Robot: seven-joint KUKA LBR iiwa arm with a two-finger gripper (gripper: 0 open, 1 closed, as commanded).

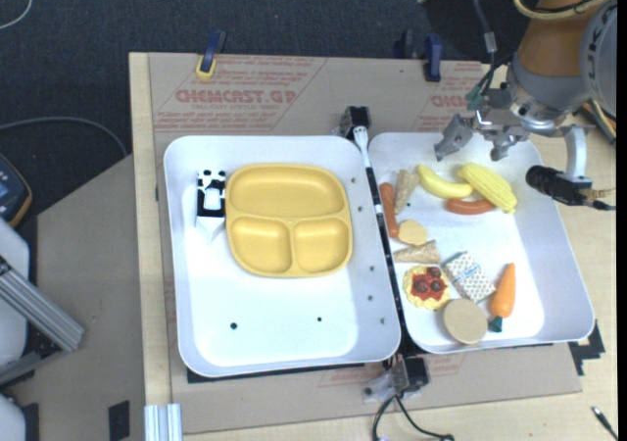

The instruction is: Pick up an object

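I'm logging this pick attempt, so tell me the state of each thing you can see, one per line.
Gripper: fingers open, holding nothing, above right bin's far edge.
Banana: lying flat, untouched.
Corn cob: lying beside banana.
Carrot: lying flat, near edge.
Yellow divided plate: upright in left bin.

Bench [157, 233] with two white bins [196, 331]

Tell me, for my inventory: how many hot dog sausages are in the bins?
2, both in the right bin: one sausage along its left edge, the other sausage below the banana. More could be hidden.
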